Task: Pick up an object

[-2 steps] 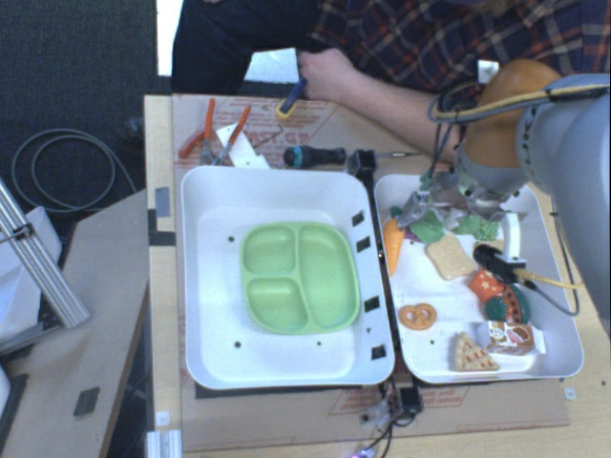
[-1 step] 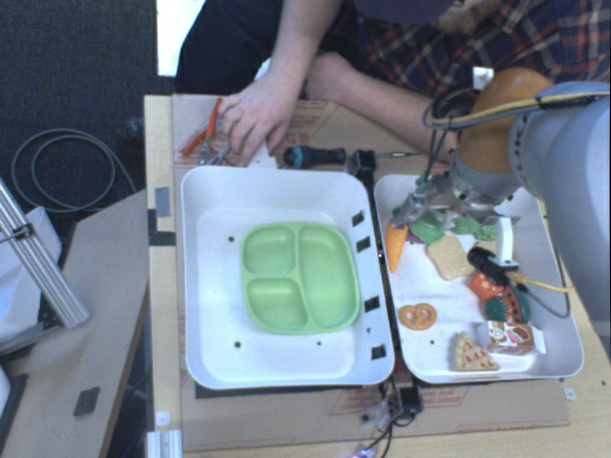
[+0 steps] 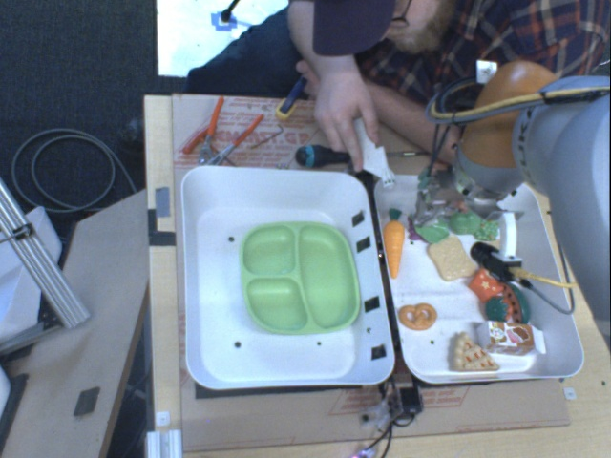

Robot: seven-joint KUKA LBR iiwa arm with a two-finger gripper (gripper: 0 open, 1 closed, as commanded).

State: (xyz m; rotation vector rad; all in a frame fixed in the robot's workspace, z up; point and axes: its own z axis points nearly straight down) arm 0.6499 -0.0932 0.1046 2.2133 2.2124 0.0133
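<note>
The end effector hung low over the far part of the right bin, among the toys there; whether it was apart or together could not be told, since the wrist hid it from above. Nothing was seen clamped in it. A green toy lay just beside it on the arm's side, partly under the wrist. The carrot lay just to the other side, near the wall between the bins, pointing toward the near edge. The cracker lay just nearer the camera than the end effector.

Two white bins sat side by side on the bench. The left bin held one green plate with three compartments. In the right bin there were one carrot, one cracker, one pretzel, one waffle, one small packet with print too small to read, and a cluster of dark, red and green toys that could not be counted apart.

One person leaned over the far side, one hand down at the bins' far edge, touching a white strip. The cap bore lettering, cut off at the top, that could not be read for certain. Orange-handled tools lay on the bench beyond the left bin.
</note>
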